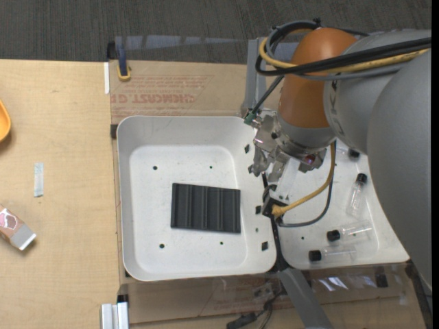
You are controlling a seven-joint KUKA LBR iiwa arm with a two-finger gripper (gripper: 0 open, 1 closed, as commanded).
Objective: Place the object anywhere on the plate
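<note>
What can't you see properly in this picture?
- The claw's fingers: the arm's own wrist hides them from the camera view.
- Most of the right bin: covered by the grey arm.
- Orange thing: cut off by the left edge.
- Clear items in the right bin: too small.

White bins (137,204); dark grey ribbed plate (206,208) in left one. Tan tabletop (55,115). Arm (384,94) grey, orange band (312,81), yellow and black cables (309,197).

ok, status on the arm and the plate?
Gripper over the seam between bins, fingers unreadable. Dark ribbed plate flat in left bin, bare. Small clear items in right bin.
</note>
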